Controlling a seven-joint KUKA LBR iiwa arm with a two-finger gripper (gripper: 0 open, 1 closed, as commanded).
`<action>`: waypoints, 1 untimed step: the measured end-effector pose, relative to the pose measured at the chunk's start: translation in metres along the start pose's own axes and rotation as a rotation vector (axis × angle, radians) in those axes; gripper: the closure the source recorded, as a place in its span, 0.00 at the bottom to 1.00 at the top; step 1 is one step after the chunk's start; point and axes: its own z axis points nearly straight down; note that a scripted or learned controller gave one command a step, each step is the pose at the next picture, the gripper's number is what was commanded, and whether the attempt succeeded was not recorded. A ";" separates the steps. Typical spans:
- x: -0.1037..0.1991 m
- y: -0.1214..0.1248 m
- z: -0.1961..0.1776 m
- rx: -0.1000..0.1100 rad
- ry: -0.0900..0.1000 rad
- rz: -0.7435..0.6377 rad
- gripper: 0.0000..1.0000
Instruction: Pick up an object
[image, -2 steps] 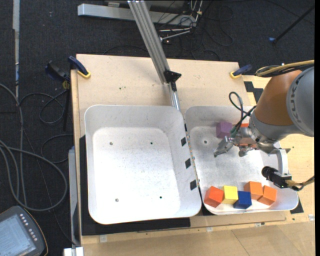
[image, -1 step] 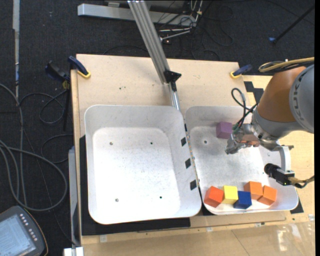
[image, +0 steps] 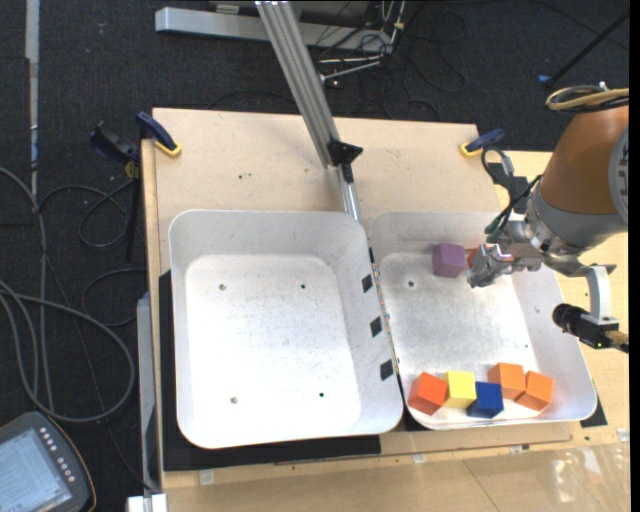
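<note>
The arm (image: 585, 175) reached in from the right, above the right bin (image: 560, 320). The tool (image: 483, 272) sat low over the upper part of that bin, just to the right of a purple cube (image: 448, 260). The cube rested on the bin floor near the upper wall, close beside the tool; whether the two touched could not be determined. Whether the tool was open or closed could not be determined either, and no object was visible between its parts.

Along the lower wall of the right bin lay a cluster of blocks: an orange cube (image: 429, 392), a yellow cube (image: 461, 387), a blue cube (image: 488, 399) and two further orange cubes (image: 524, 384). The left bin (image: 190, 300) adjoined the right bin on the worktop (image: 250, 150).
</note>
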 end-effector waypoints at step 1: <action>0.000 0.002 -0.035 0.001 0.000 -0.001 1.00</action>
